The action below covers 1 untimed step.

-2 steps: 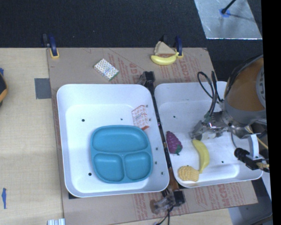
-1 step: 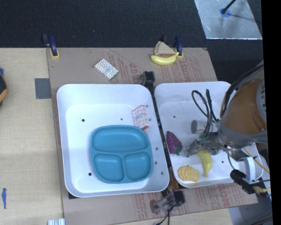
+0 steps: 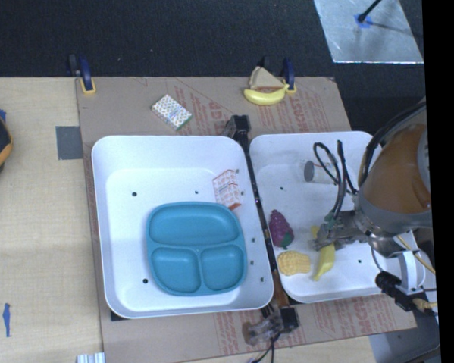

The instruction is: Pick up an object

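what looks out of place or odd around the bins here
Two things lie outside the bins on the cardboard behind them: a toy banana near the blue clamp, and a small patterned packet, askew. A red-and-white packet leans against the left bin's right wall.

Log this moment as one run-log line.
phase: reaching | gripper: low in right bin, over banana | grasp: unconfirmed | nearby: corn, grapes | left bin: blue tray

A robotics lab: clamped cardboard (image 3: pixel 208 102) bench mat, white bins (image 3: pixel 108 221), loose cables (image 3: pixel 333 171).
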### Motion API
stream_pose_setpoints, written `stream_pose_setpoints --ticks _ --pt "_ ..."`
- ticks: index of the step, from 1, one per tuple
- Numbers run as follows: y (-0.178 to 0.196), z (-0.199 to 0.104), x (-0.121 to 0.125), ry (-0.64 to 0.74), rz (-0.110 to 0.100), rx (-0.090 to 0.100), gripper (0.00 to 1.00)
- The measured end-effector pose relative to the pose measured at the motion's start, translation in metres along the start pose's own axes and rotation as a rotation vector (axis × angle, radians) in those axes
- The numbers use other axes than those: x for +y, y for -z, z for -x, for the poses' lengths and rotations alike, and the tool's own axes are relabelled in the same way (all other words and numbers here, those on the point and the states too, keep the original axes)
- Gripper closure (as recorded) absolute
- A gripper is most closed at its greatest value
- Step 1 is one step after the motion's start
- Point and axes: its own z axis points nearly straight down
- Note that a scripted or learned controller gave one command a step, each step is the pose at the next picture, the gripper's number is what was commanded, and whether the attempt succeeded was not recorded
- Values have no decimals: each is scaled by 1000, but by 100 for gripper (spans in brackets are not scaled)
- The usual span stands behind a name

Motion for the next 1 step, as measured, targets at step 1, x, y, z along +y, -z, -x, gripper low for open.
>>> stream_pose_setpoints --ticks 1 --pt "91 -82 31 -2 4 1 100"
